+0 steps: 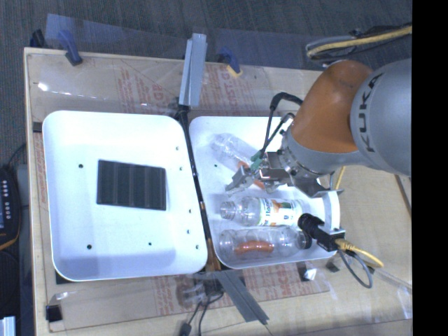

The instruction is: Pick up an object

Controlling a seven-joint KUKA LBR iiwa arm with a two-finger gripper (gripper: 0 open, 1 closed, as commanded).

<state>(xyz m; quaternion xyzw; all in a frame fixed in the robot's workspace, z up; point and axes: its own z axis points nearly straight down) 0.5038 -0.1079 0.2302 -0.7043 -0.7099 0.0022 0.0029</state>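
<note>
The grey arm [364, 117] with its orange band reached in from three o'clock and hung over the right bin [210, 135], its wrist covering that bin's three o'clock portion. The gripper [241, 180] sat low over the middle of the bin, its metal fingers [234, 183] pointing toward nine o'clock. They appeared slightly parted, with nothing seen clamped between them, though the clutter under them was hard to read.

Clear plastic bottles lay on their sides in the right bin. One small clear bottle [227, 147] lay toward eleven o'clock of the gripper, near it but apart. A bottle with a white label [262, 212] lay just at six o'clock of the gripper, lengthwise across the bin. A third clear bottle with something orange-red inside [255, 243] lay beside the labelled one, along the bin's six o'clock wall. A small orange and green item [257, 163] showed close against the gripper body at its one o'clock; what it was could not be told.

The left bin [70, 138] lay at nine o'clock of the right bin, the two almost touching along a dark divider. A dark rectangular ribbed panel [131, 185] sat flat on its floor near the centre.
</note>
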